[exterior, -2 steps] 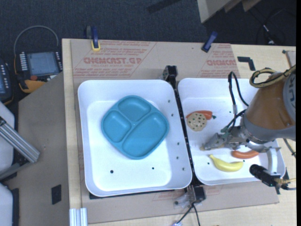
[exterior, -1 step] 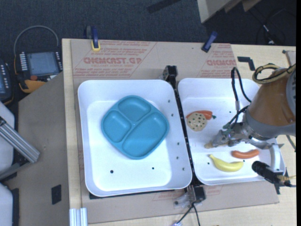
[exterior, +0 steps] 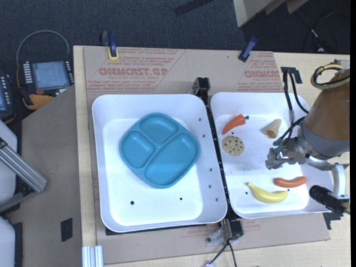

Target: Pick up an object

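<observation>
- A blue divided plate point(exterior: 159, 149) lies in the middle of the left bin point(exterior: 105, 204).
- In the right bin point(exterior: 245, 204): a carrot point(exterior: 233, 123) and a cookie point(exterior: 233, 145) near the left wall, a cone point(exterior: 272, 128) toward the back, a sausage point(exterior: 290, 181) and a banana point(exterior: 267, 193) by the front edge.
- The gripper point(exterior: 276, 157) hangs just above the sausage, holding nothing.

The tabletop point(exterior: 83, 149) is pale wood with printed brown paper point(exterior: 167, 65) over it. Two white bins lie side by side there, the left bin point(exterior: 111, 204) and the right bin point(exterior: 256, 102), seemingly touching.
</observation>
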Robot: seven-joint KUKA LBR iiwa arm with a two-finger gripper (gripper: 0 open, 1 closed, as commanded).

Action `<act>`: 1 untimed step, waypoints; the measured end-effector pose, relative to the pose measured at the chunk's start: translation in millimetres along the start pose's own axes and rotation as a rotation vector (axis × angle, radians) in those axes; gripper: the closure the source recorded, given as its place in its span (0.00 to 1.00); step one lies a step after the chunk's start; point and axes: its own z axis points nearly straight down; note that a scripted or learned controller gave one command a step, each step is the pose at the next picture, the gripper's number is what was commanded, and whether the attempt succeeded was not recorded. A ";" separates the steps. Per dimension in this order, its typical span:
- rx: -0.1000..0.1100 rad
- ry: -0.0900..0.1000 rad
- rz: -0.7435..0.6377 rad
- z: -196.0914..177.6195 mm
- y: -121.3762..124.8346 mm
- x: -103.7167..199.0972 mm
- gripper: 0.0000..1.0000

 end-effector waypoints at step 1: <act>-0.001 0.000 0.000 -51.6 -8.1 2.4 1.00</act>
